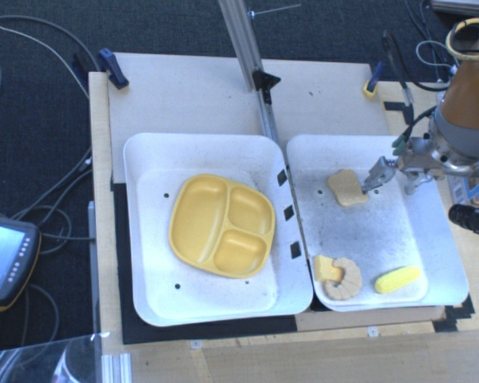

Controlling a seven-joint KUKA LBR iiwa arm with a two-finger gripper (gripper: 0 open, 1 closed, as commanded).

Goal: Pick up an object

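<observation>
The gripper (381, 174) hangs just beside the tan bread piece (347, 187) in the right bin (431, 238); no writing is readable.

Arm (463, 110) reaching from right, claw (393, 175) low, pointing left.

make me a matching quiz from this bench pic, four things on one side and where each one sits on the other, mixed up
Things:
1. yellow divided tray
2. corn cob
3. tan bread piece
4. gripper

Places:
A. front right corner of the right bin
B. just right of the bread piece, upper part of the right bin
C. middle of the left bin
D. upper middle of the right bin

Pairs: 1-C, 2-A, 3-D, 4-B
</observation>
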